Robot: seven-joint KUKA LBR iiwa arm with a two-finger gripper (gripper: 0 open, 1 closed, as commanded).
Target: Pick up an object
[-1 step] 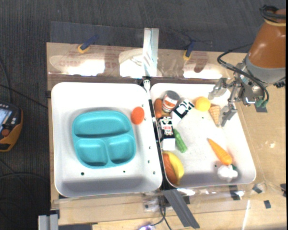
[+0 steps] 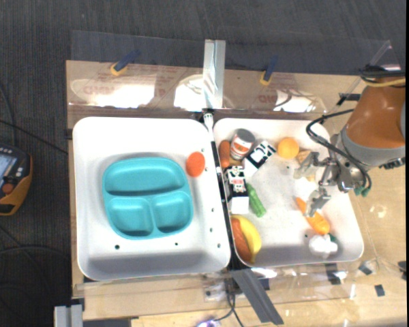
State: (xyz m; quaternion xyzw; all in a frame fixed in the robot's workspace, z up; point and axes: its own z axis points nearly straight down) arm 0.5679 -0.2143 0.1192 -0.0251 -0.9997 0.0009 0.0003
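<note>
Claw poised low in the right bin, at the tabletop's right edge, above a carrot; finger spacing cannot be told. A sound pick needs a straight descent centred on the carrot, clear of the white object beside it.

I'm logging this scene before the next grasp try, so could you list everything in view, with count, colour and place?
bins: 2, white, side by side on the bench
divided tray: 1, teal, in the left bin
small ball: 1, orange, left bin, right of the tray
can: 1, brown and white, right bin, top left
round fruit: 1, orange, right bin, top
green piece: 1, green, right bin, middle left
carrot: 1, orange, right bin, under the gripper
handheld pendant: 1, black and orange, far left
arm: 1, grey with orange band, right side
gripper: 1, over the right bin
</note>
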